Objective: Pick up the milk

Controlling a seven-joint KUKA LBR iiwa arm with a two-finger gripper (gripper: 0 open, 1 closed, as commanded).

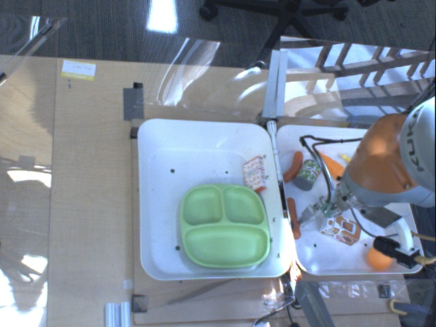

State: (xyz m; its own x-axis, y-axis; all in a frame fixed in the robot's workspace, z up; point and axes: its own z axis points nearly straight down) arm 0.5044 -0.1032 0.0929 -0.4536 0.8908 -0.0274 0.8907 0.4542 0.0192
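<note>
Two cartons could be your milk: pale carton (255,174) at the left bin's (151,203) right edge, or brown carton (340,229) beside the gripper (326,208), probably its target; claw state unreadable.

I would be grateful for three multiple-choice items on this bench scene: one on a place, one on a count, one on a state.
1. Where does the green plate lie?
A. left bin
B. right bin
C. bare bench

2. How many compartments has the plate?
A. two
B. three
C. five

3. How does the small carton in the left bin lie?
A. standing on the plate
B. lying beside the plate's far right corner
C. hanging over the bin's rim

Answers: 1 A, white bin floor surrounds it; 2 B, two small above one wide; 3 B, it lies on the bin floor by the divider.
</note>
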